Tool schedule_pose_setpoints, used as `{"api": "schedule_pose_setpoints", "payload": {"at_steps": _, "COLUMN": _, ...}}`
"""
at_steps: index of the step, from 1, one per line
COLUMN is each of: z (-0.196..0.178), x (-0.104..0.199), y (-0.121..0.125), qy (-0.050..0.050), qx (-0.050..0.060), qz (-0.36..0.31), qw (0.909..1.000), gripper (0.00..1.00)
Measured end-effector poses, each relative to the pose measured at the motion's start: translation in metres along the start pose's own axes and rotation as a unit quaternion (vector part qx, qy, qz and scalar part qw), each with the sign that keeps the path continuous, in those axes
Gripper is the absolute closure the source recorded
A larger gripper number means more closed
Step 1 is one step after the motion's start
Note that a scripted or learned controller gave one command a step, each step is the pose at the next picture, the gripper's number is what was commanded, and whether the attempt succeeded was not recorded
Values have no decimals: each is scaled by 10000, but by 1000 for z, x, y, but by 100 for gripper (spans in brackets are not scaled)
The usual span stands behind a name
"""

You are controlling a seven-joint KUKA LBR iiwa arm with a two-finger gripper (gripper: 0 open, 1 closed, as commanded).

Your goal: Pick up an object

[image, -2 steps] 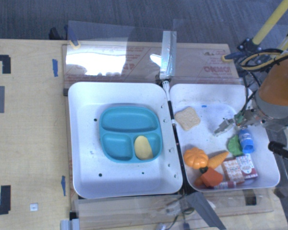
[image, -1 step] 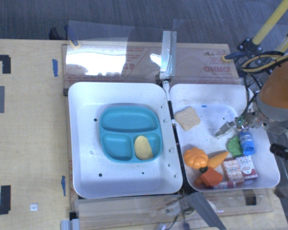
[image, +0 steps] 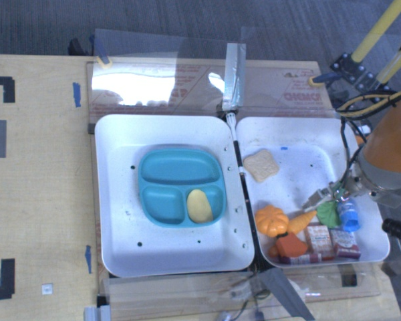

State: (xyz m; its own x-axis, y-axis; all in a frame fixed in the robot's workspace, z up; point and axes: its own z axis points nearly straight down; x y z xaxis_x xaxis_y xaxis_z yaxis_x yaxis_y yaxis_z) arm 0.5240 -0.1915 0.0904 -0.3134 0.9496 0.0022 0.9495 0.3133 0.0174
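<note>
Nearest you, along the front wall of the right bin [image: 377,249], your pickable things sit packed together, while the left bin [image: 113,199] holds a blue divided tray [image: 177,169] with a yellow egg-shaped piece [image: 199,206] in its lower right compartment. Going down in size on the right: a tan cracker-like slab [image: 261,165] lies alone and well apart toward the back, then an orange pumpkin [image: 271,220], a red block [image: 291,245], two small wrapped packets [image: 331,241], a green piece [image: 328,214], a small blue bottle [image: 348,216] and a carrot-like sliver [image: 302,221], most touching a neighbour. Your gripper [image: 327,194] hangs low over this heap with nothing visibly between its fingers; you cannot tell how wide they stand. My worry is the crowding: a descent here could land a finger on top of something, wedge two items at once, or shove the pile against the wall so nothing seats.
</note>
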Motion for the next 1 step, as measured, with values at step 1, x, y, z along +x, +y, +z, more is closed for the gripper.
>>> {"api": "schedule_pose_setpoints", "payload": {"at_steps": 1, "z": -11, "x": -3, "y": 0, "qy": -42, "qx": -14, "qz": 18, "qw": 10000, "gripper": 100}}
